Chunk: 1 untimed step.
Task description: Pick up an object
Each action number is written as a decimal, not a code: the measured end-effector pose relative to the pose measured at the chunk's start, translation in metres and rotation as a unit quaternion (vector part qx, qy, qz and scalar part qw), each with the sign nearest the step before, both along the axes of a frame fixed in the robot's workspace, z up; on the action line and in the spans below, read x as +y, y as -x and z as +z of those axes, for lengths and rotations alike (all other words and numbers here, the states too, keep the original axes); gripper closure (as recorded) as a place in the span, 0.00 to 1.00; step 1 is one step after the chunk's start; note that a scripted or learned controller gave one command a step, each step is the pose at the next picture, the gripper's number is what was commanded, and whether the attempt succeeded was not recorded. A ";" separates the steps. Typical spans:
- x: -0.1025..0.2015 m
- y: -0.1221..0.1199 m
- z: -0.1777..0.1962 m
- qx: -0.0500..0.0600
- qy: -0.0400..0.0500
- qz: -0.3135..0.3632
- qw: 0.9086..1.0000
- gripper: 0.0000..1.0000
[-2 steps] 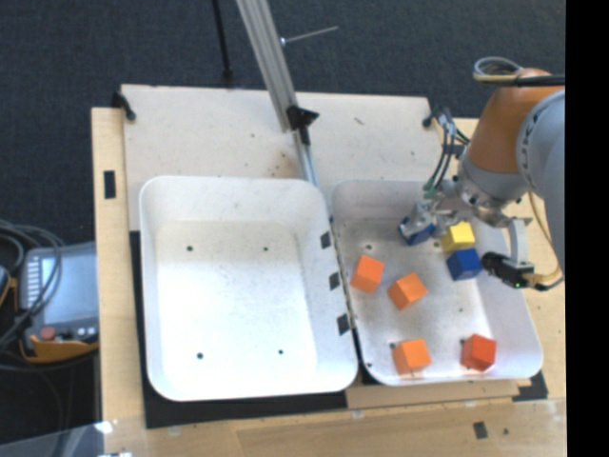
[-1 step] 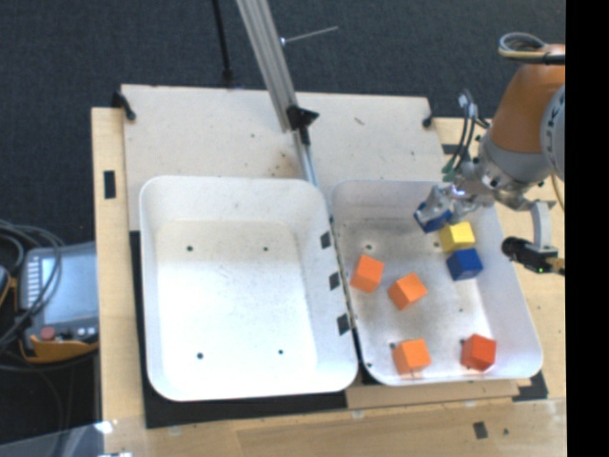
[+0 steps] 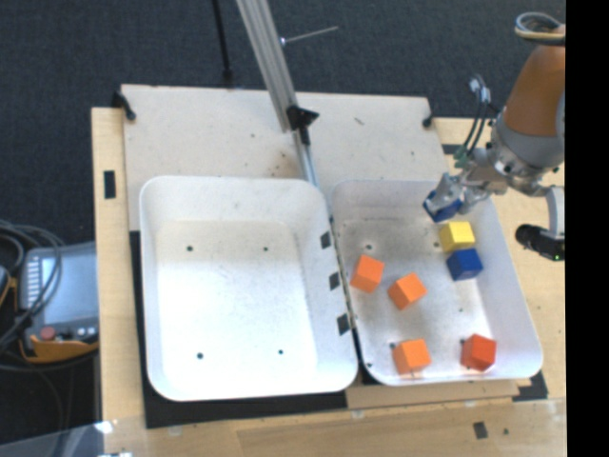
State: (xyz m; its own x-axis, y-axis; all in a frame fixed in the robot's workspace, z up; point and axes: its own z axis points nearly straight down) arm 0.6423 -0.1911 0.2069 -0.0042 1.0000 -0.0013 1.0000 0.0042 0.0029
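The gripper (image 3: 445, 204) is hanging over the far edge of the right bin (image 3: 509, 293), with the grey and orange arm (image 3: 533, 103) reaching in from the right; whether it is clenched or released cannot be told from this angle, and nothing is visibly sitting between its tips.

Just below the gripper, a yellow cube (image 3: 457, 234) is lying in the right bin, with a blue cube (image 3: 463, 264) touching its near side — the pair are sitting closest to the gripper. Further toward the near-left of the gripper, two orange cubes are resting apart from each other: one (image 3: 367, 273) close to the bin's left wall, the other (image 3: 407, 290) nearer the middle. Well below the gripper, along the bin's near edge, another orange cube (image 3: 412, 355) and a red-orange cube (image 3: 479, 352) are lying side by side with a gap between them.

The left bin (image 3: 238, 288) is sitting well to the gripper's left on the table (image 3: 109, 255), touching the right bin along their shared edge.
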 end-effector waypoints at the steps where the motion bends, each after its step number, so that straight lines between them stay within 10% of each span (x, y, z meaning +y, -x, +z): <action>1: 0.059 0.003 0.007 0.001 -0.001 0.000 1.000 1.00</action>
State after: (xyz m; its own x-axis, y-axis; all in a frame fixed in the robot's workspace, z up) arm 0.6395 -0.1316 0.2139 -0.0050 1.0000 0.0010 1.0000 0.0050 0.0005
